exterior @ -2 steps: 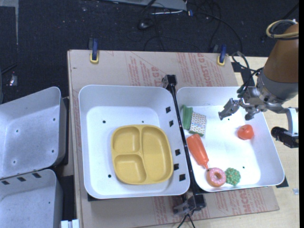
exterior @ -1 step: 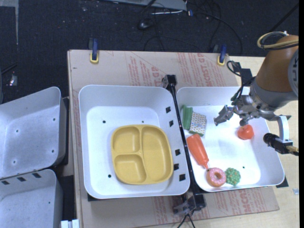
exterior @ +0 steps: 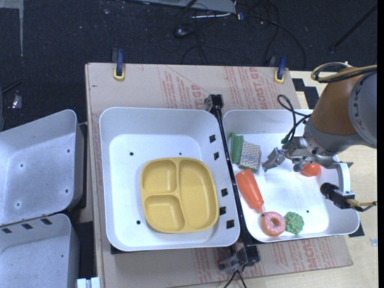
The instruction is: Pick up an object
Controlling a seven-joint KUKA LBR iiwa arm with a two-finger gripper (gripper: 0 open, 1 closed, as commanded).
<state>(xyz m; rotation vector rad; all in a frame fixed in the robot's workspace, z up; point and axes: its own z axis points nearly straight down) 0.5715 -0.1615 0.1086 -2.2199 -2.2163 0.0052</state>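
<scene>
The right bin (exterior: 336,224) holds several small objects. An orange carrot-shaped piece (exterior: 249,189) lies near its left wall. A pink donut (exterior: 273,223) and a green broccoli piece (exterior: 294,222) rest at the front. At the back left a green block (exterior: 237,149) sits beside a speckled grey-green sponge (exterior: 250,156). A red-orange round piece (exterior: 311,170) lies partly under the wrist. My gripper (exterior: 273,160) hangs low over the bin's middle, just right of the sponge and above the carrot piece. Nothing is visibly held in it.
The left bin (exterior: 114,161) carries a yellow divided plate (exterior: 179,194). A black divider (exterior: 227,161) runs between the bins. The grey arm with its orange band (exterior: 336,110) enters from the right, over the right bin's far corner. Cables trail near that bin's right wall.
</scene>
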